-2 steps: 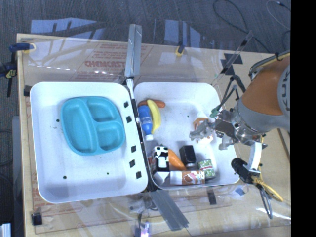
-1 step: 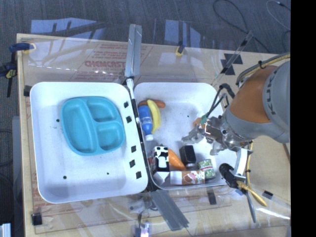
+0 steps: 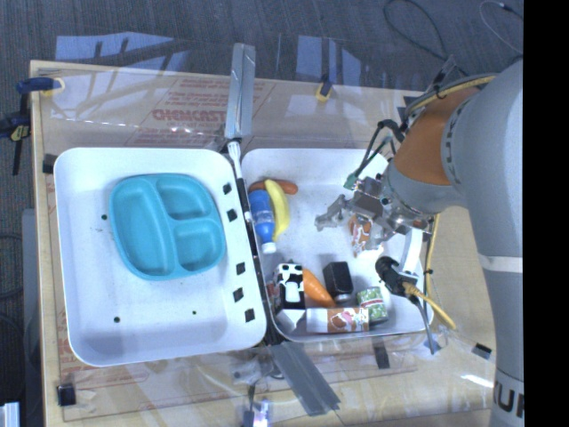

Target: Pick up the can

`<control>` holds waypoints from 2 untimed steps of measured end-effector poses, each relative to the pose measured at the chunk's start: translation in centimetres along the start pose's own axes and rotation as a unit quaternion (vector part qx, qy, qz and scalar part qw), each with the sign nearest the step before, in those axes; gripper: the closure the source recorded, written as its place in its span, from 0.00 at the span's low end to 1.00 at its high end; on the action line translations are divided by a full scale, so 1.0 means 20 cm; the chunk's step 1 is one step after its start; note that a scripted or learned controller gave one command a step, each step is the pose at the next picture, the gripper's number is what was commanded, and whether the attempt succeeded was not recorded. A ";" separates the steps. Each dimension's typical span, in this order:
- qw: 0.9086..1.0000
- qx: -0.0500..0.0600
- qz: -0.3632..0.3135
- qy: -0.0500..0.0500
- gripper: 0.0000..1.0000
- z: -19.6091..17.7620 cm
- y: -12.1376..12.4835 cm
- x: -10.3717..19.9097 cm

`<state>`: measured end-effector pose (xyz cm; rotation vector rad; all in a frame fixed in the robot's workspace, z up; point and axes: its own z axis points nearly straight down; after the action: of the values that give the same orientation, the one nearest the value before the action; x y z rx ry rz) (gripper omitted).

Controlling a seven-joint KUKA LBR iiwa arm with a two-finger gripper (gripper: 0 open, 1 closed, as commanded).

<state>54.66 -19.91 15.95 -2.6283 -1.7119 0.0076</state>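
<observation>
- Two shallow white bins sit side by side on the bench: the left bin carries a blue divided tray, and the right bin carries the loose items
- Claw hangs over the middle of the right bin, nearer its right wall; its fingers are spread, and a small red-and-white object sits between them, too small to identify
- Arm, grey with an orange band, enters from the bench's right edge
- Can lies on its side along the near wall of the right bin, with a green-labelled item just beside it
- Banana and blue bottle lie against the bin's left wall
- Black-and-white block, orange piece and black object cluster near the bin's near edge
</observation>
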 end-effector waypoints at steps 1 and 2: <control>1.000 0.003 -0.003 0.000 1.00 -0.03 0.00 0.00; 1.000 0.003 -0.003 0.000 0.00 -0.03 0.00 0.00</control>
<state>54.70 -19.83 16.60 -2.6182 -1.7179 0.0136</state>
